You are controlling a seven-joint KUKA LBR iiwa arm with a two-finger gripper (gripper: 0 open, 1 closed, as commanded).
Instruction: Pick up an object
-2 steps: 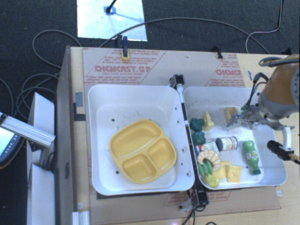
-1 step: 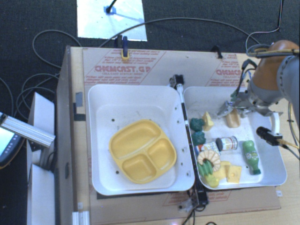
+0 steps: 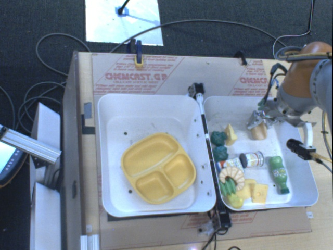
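The right bin [image 3: 307, 194] holds several small toys. A tan block [image 3: 258, 133] lies near its back wall, and my gripper [image 3: 258, 121] hangs right over it, touching or nearly touching its top. Whether the block is gripped cannot be made out. In front of it lie a small white-labelled bottle [image 3: 253, 159], a green bottle [image 3: 279, 174], two dark green lumps [image 3: 218, 138] and a yellow wedge [image 3: 230, 134]. A striped corn-like toy [image 3: 231, 176] and yellow cheese pieces [image 3: 259, 192] lie at the front.
The left bin [image 3: 112, 139] holds a yellow divided tray [image 3: 158, 166]. A rim [image 3: 206, 139] separates the two bins. The grey arm with its orange band [image 3: 307, 72] comes in over the right bin's back right corner. A black part [image 3: 298, 149] sticks out by the right wall.
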